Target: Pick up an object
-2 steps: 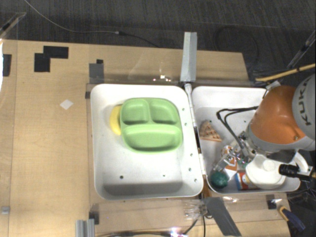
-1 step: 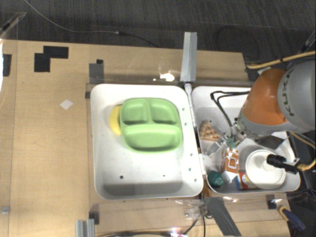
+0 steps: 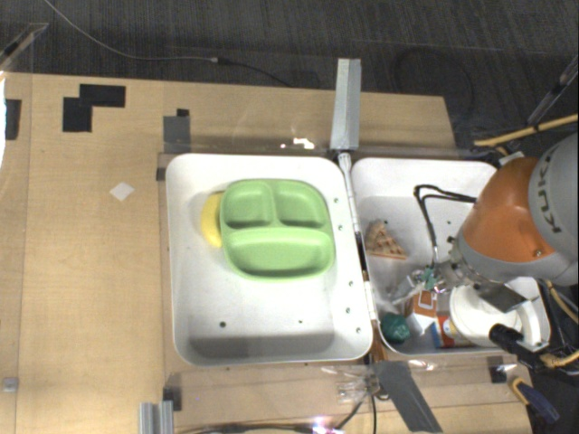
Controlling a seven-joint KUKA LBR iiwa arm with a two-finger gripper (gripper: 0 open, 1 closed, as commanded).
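The grey arm's end effector (image 3: 432, 283) hangs low over the right white bin (image 3: 398, 183), amid small cluttered items; whether it is spread or pinching, I cannot tell. A green plastic divided tray (image 3: 274, 227) lies in the left white bin (image 3: 253, 333), touching a yellow object (image 3: 210, 221).

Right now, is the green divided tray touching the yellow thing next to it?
Touching. The camera view shows the green divided tray overlapping the yellow object, whose right part disappears beneath the tray's left edge, no gap between.

This is a robotics lab or test cell. A pale wooden worktop (image 3: 81, 269) carries two shallow white bins (image 3: 262, 333) fixed in metal brackets (image 3: 346, 107), black tape markers (image 3: 90, 105) and loose cables (image 3: 136, 52), with an industrial arm (image 3: 520, 215) over dark carpet (image 3: 271, 16).
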